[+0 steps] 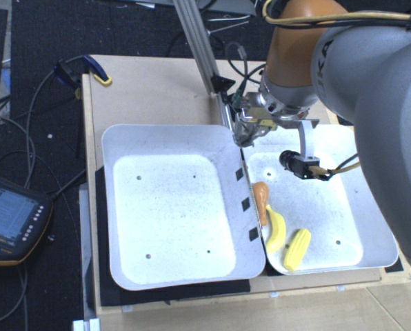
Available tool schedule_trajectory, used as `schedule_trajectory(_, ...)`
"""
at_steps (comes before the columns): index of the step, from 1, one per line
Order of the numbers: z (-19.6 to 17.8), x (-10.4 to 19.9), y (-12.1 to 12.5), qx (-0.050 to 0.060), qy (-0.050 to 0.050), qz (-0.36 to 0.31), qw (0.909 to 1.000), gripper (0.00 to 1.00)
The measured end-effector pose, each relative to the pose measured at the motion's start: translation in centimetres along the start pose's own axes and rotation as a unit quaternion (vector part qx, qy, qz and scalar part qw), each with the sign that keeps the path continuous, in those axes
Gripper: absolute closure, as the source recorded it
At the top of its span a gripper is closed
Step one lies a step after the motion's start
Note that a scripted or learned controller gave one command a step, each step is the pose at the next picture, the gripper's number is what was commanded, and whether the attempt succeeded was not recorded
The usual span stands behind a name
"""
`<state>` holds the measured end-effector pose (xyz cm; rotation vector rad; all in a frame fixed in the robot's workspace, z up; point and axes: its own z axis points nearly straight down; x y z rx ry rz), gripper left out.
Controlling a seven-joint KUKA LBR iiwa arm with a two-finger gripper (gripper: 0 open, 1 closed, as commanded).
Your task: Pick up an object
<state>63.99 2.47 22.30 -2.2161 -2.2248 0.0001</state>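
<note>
Three toy foods lie along the left side of the right bin (329, 205): an orange carrot-like piece (261, 196), a yellow banana (276, 230) just below it, and a yellow corn cob (296, 248) nearest the front edge. My gripper (246, 134) hangs over the far left corner of that bin, by the wall shared with the left bin (171, 212). It is well behind the carrot and apart from all three pieces. The grey arm with its orange band covers the bin's far right part.
A black cable fitting (298, 163) hangs from the wrist above the right bin. A slanted metal rail (197, 40) rises behind the bins. A blue clamp (88, 67) sits at the bench's far left corner, and a teach pendant (9, 219) lies on the floor to the left.
</note>
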Motion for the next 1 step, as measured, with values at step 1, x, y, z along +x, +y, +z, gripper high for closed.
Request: schedule_trajectory(1, -0.63, 4.16, 0.87, -0.001, 0.000, 0.000, 1.0000, 1.00)
